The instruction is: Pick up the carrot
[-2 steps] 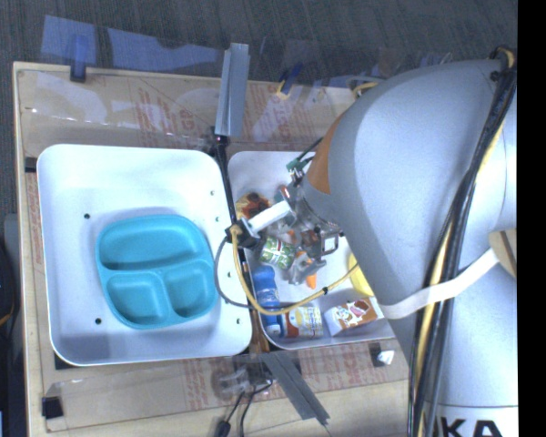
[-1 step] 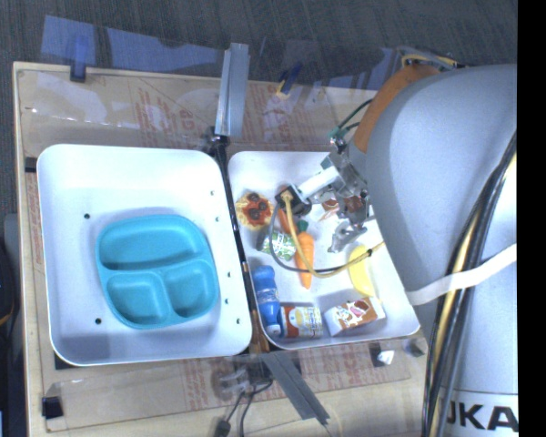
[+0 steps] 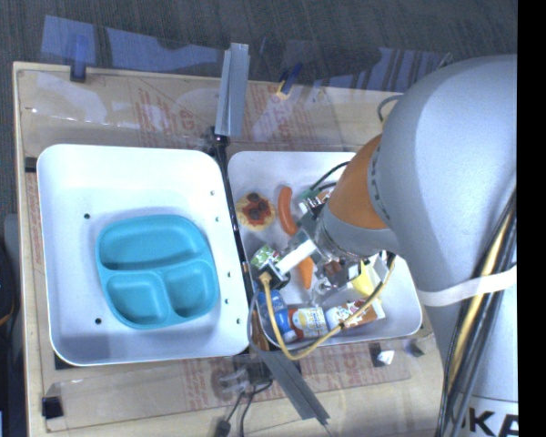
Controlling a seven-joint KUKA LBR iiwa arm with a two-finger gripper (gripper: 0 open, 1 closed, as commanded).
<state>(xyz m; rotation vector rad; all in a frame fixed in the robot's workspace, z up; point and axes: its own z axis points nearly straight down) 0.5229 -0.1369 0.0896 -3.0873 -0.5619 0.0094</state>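
End effector point(image 3: 311, 264) touching carrot point(image 3: 307, 273), right bin point(image 3: 255, 167).

Even, cool overhead light; the white bins point(image 3: 127, 167) glare slightly; shadows soft; the arm point(image 3: 446, 180) looms near, perhaps slightly out of focus.

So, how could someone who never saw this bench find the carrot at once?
Look in the right white bin, the one the grey arm reaches into. Near its upper left part, beside a round brownish pastry-like item, lies the carrot. It is a small, plain orange stick lying nearly upright in the view, unlike the printed packets below it.
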